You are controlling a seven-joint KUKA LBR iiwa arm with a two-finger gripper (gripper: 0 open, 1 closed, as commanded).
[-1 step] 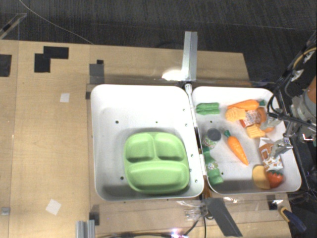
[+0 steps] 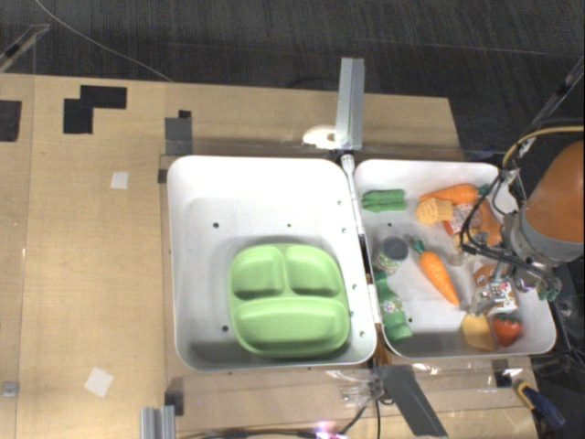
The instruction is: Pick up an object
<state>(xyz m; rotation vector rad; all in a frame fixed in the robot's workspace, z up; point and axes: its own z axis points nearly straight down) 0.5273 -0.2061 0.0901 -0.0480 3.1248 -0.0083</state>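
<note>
A light wooden bench [image 2: 82,273] fills most of the frame, with black square markings [image 2: 91,106] at its upper left and two pale squares [image 2: 99,381] further down the left side. A grey metal post [image 2: 350,103] stands upright at top centre. Dark carpet [image 2: 228,16] runs along the top.

The arm [image 2: 553,204] reaches in from the right edge, its orange band uppermost and the grey wrist just below it. The gripper [image 2: 498,286] points down at the lower left of the wrist, dark cables looped beside it
</note>
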